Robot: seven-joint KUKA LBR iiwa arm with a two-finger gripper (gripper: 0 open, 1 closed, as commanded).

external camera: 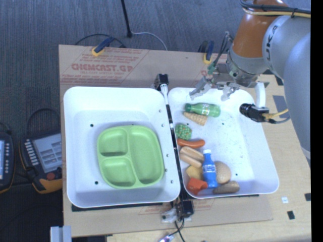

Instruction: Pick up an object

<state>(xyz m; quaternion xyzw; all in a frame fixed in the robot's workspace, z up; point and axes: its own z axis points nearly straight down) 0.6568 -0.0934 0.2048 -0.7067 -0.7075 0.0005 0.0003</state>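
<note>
Objects for picking are all sitting in the right bin (252,155), piled mostly along its left wall and near corner, and nothing is between my fingers at the moment. Going big to small: my arm (282,39) is reaching in from the right, orange band (255,32) showing above the wrist. The left bin (81,110) is holding a green divided tray (131,155), three compartments, lying flat in the middle. Both bins are sitting side by side on a brown board (106,64) with red lettering at the far left.

My gripper (216,91) is hovering over the far edge of the right bin, fingers spread apart and grasping nothing. Just near of it a green bottle (203,109) is lying on its side, and a yellow corn piece (196,118) is lying right against it. Further toward the near side, a green bumpy thing (183,131), then a hot dog (191,156) with a red sausage (192,143) just far of it. A blue bottle (209,170) with a white cap is lying over the pile in the near corner, with a tan round item (221,172) on its right, a red piece (196,185) at its near left, and a brown one (227,187) at the near wall.
</note>
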